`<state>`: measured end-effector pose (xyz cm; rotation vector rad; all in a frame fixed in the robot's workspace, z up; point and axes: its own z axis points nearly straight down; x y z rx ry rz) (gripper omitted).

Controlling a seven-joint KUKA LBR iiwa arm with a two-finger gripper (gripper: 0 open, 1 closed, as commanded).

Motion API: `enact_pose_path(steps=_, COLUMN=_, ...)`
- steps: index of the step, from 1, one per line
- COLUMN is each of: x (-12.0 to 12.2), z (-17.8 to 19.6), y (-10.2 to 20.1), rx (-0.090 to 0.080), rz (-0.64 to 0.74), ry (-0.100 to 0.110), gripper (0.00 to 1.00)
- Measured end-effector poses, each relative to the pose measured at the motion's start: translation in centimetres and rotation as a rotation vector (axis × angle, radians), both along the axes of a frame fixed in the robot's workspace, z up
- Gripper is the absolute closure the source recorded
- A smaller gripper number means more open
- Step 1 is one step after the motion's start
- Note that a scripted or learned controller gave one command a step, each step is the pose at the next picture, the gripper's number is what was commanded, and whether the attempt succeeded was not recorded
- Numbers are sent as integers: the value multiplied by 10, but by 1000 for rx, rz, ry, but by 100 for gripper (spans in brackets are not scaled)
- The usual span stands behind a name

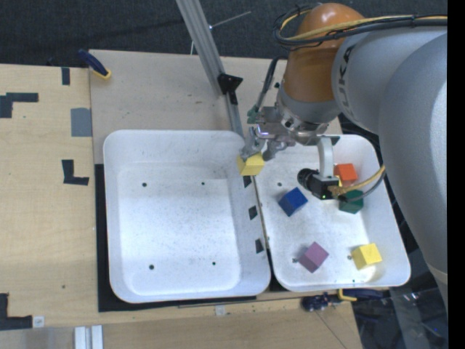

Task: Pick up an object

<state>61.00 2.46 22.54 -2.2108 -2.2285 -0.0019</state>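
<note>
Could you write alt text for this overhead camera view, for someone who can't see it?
A grey robot arm's gripper hangs over a yellow block at the seam of two white bins. Blue, purple, orange, green and yellow blocks lie in the right bin.

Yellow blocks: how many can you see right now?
2. One yellow block sits at the gripper, over the seam between the two bins. The other yellow block lies in the right bin's near right corner. The arm may hide more.

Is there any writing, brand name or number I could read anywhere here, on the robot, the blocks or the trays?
None that can be read. The arm, the blocks such as the blue block, and the white bins bear no legible text. The dark marks on the bench are tape pieces, not letters.
</note>
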Motion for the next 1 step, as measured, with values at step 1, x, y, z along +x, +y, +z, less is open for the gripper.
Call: enact_pose_path(steps=1, x=-6, z=-8, y=54, rx=-1, rz=-1, ry=3, gripper=100)
